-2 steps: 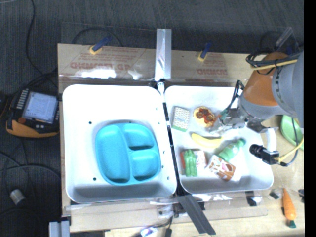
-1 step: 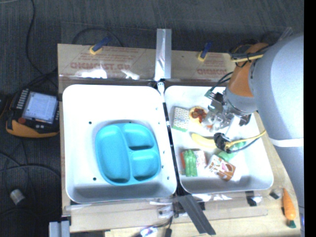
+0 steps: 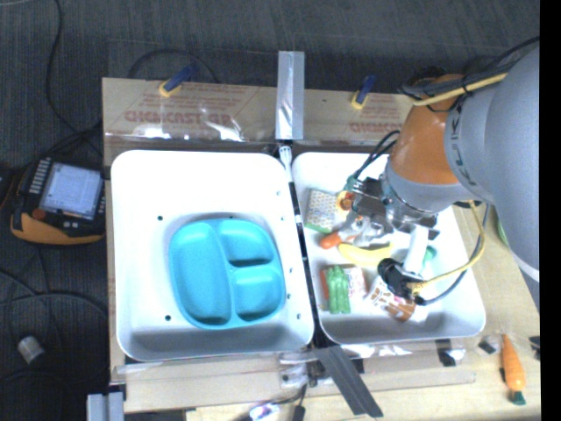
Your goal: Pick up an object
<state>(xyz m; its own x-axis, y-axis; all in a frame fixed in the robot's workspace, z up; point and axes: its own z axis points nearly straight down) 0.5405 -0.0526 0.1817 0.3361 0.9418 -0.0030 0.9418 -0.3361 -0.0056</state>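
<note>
Grey arm (image 3: 504, 139) over right bin (image 3: 456, 310).

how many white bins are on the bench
2. The left bin holds a blue divided plate; the right bin holds small items under the arm, which may hide some.

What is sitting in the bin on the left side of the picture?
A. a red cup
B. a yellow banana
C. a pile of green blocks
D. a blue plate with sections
D: the left bin holds a blue divided plate with three sections.
</note>
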